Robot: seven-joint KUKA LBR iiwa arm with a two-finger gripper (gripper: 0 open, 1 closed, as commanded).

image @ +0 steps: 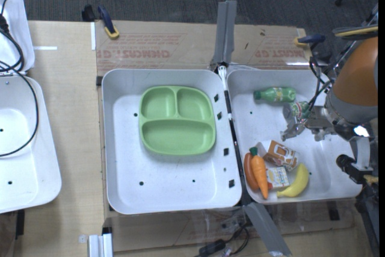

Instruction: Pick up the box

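Currently you're looking at the box (281,154) lying in the right bin (240,84), crowded against the carrot (258,173), banana (296,182) and a packet (277,177), so access is tight. Your arm (355,84) is reaching in from the right, pincer (296,125) hanging just above the box, grip state unclear—can't tell.

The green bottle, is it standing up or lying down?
Lying down. The green bottle rests on its side on the floor of the right bin, its length running across the view.
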